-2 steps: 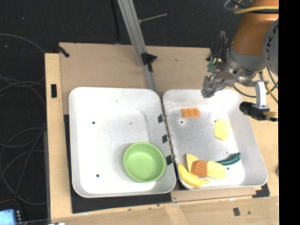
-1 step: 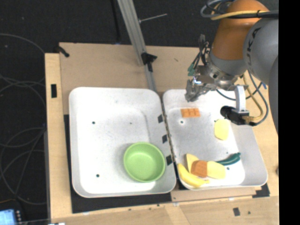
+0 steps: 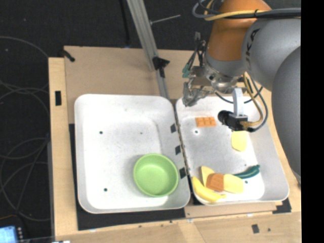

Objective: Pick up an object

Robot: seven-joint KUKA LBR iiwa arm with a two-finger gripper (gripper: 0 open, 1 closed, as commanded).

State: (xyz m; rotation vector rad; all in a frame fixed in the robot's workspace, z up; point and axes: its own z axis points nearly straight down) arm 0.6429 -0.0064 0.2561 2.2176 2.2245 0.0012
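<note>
Two white bins sit side by side on the tan surface, and their inner edges touch down the middle. The left bin has lots of open room. A round green bowl sits near its front right corner, close to the middle edge.

The right bin is more crowded at the front. A yellow banana lies along the front edge. A brown block rests on yellow pieces just behind it. A dark green thing lies near the right side. A small yellow piece sits alone toward the right wall. A flat orange block with little bumps lies near the back of this bin, with bare white floor around it.

The end effector hangs over the back left corner of the right bin, right by the middle edge. It is just beside the orange block, a bit to the left and behind it. I cannot tell how its grip is set. Nothing can be seen held in it. A grey pole slants up behind the bins.
</note>
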